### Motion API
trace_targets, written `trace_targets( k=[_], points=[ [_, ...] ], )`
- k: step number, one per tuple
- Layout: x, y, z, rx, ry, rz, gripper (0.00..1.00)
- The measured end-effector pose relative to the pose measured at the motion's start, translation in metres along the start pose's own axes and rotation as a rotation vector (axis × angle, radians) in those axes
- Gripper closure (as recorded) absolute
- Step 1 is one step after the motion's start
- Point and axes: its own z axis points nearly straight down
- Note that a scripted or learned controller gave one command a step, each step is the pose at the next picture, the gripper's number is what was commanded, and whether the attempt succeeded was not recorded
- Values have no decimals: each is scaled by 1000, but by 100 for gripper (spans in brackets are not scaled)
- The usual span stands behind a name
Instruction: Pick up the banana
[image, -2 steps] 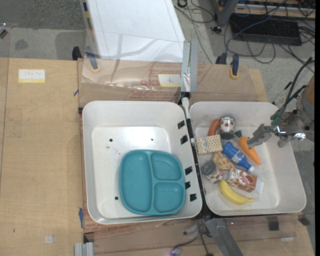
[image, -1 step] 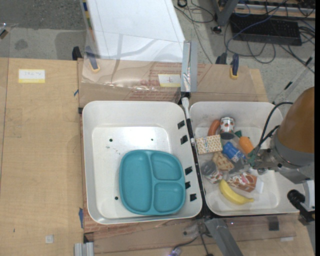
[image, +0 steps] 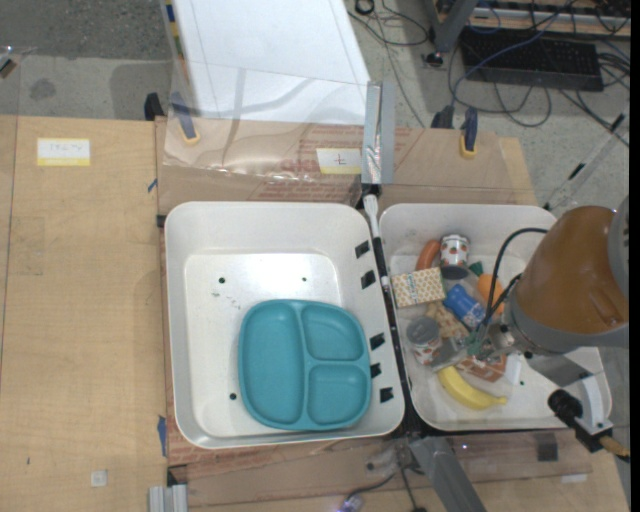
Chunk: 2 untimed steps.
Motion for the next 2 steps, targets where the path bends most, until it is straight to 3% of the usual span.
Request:
trace_targets(
  k=[1, 2],
  points=[
    [-4, 6, -16, -22, -4, 6, 100],
    [-3, 6, -16, -21, -3, 3, 0]
  ],
)
